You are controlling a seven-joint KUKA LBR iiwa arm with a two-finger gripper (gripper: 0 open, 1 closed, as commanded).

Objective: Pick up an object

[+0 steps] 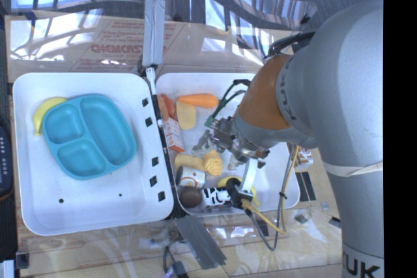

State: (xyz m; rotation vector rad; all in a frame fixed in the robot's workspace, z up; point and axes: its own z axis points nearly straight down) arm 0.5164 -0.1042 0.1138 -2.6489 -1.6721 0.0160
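My gripper hangs low over the middle of the right bin, below the orange band of the wrist. Just beside it lies a yellow corn piece. Around it are an orange carrot, a pale yellow wedge, a red-and-white packet, a yellow banana-like piece, a small can and a dark brown round item. The arm hides the bin's right half. I see nothing held between the fingers.
The left bin holds a blue divided plate with a yellow banana tucked under its left edge. Cardboard and clear plastic film lie behind both bins. A black-and-white item lies by the right bin's near wall.
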